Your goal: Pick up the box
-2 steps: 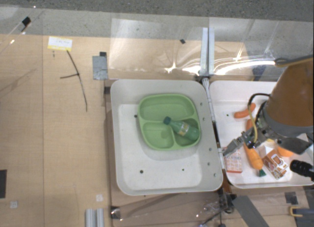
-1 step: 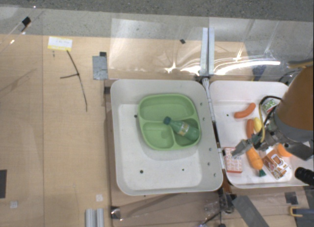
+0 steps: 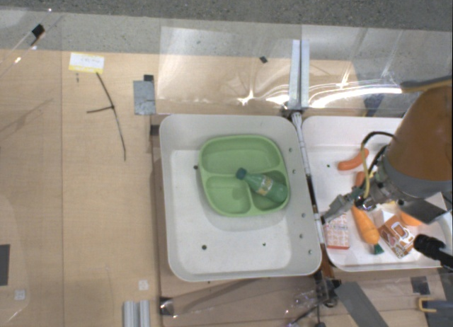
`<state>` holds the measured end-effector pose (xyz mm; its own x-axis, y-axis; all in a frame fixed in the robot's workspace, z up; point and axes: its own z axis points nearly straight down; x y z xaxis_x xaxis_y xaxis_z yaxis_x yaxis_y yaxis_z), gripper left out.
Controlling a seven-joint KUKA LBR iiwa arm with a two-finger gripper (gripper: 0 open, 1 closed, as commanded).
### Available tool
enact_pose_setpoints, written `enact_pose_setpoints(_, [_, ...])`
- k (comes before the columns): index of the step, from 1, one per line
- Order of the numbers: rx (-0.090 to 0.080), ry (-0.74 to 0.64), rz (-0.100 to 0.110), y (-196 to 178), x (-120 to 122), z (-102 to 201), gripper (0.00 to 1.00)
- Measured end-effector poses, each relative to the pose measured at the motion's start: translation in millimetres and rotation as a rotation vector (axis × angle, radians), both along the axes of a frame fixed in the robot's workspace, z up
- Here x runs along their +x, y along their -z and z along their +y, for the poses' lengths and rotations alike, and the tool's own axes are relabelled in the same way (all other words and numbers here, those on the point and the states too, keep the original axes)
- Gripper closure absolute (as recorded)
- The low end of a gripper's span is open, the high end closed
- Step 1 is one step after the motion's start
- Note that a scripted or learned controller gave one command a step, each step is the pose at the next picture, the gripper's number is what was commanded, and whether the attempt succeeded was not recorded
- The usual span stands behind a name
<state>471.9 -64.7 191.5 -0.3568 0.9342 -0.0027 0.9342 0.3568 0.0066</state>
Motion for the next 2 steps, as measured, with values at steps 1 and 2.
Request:
enact_pose_setpoints(1, [0.001, 0.038, 0.002, 0.6, -12.3, -15.9, 0.0])
enact_pose_setpoints(2, [-0.004, -0.074, -0.006, 95.9, -2.5, -55.8, 0.0])
